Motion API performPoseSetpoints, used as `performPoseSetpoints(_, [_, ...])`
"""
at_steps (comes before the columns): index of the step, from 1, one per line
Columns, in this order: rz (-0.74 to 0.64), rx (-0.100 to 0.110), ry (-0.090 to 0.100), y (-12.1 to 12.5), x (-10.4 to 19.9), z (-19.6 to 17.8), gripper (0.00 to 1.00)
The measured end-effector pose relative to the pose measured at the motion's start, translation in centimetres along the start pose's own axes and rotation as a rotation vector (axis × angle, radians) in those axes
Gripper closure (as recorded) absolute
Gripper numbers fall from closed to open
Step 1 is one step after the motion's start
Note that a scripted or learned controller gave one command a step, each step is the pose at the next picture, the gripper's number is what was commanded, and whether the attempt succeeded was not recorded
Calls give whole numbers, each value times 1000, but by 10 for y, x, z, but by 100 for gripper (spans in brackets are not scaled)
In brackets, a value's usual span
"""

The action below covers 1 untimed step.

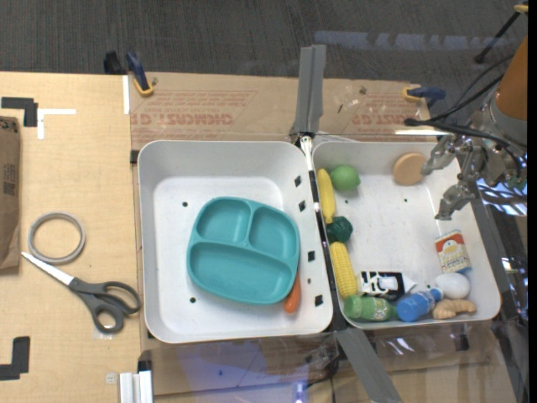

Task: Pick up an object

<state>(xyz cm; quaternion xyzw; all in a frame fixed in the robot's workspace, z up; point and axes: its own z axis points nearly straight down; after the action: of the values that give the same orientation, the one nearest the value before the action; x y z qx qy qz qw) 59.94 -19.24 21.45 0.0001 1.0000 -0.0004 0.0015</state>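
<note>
The gripper [449, 179] hangs open over the right bin's [394, 233] far right corner, its 2 metal fingers spread and grasping nothing, a tan round disc [409, 168] just to its left. Along this bin's left wall lie a yellow banana [325, 193], a green ball [344, 178] and a corn cob [341, 269]. A small carton [451, 252] lies by the right wall. The left bin [168, 183] holds a teal divided plate [243, 250], a carrot [292, 295] at its near right edge

Teal plate [243, 250], green ball [344, 177], perhaps tan disc [409, 169].
</note>
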Motion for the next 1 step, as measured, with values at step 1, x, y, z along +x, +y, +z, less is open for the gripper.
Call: performPoseSetpoints(1, [66,0,2,-30,48,110,0])
